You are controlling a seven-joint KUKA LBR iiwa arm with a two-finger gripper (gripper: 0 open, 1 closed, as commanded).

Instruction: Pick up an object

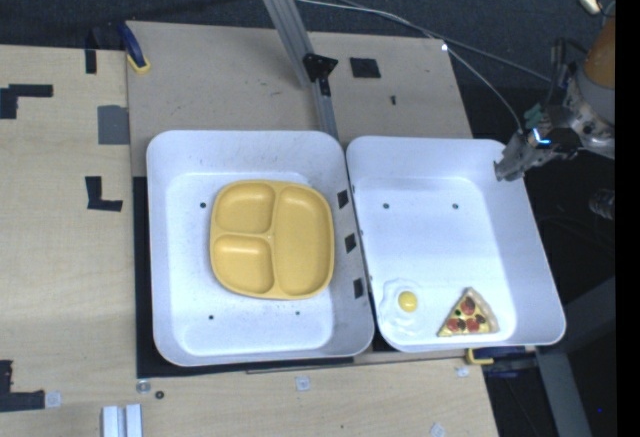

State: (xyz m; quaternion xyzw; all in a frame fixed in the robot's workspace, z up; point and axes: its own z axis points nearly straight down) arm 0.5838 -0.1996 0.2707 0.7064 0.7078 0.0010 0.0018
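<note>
Wooden bench, two white bins

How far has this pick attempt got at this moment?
Nothing looks done yet. The yellow divided plate lies in the left bin; the toy fried egg and toy pizza slice lie at the right bin's near end. The gripper is at that bin's far right corner, well away from all three, with nothing visibly in it. The approach, grasp and lift all remain.
</note>
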